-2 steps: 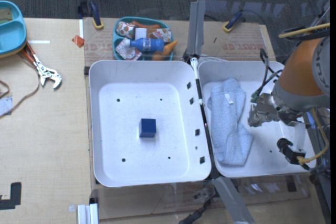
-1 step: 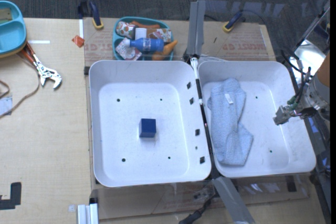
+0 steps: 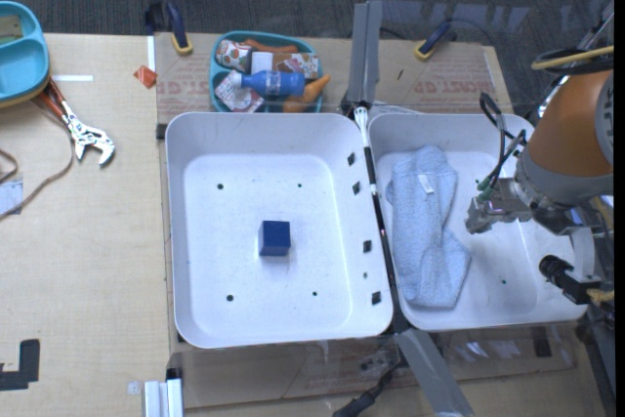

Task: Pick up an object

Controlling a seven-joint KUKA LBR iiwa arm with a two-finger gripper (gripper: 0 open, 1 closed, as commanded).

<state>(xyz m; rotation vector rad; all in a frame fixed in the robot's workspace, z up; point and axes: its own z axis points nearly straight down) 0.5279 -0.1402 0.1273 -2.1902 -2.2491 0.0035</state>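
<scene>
Wooden bench (image 3: 88,288) bearing two white bins. Left bin (image 3: 186,239): blue cube (image 3: 275,237) near centre, faces roughly square to the walls. Right bin (image 3: 508,303): pale blue cloth (image 3: 427,225), long axis from 12 to 6 o'clock, crumpled. At 3 o'clock of cloth, gripper (image 3: 480,215), partly hidden by cables; grip state indiscernible. At 12 o'clock, teal tub (image 3: 266,73) of blurred oddments.

Arm from right, hand (image 3: 480,213) low.

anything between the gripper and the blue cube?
Yes. In the camera view, the pale blue cloth lies in the right bin just beside the gripper. Then come the two bins' adjoining walls and bare left bin floor before the blue cube.
</scene>
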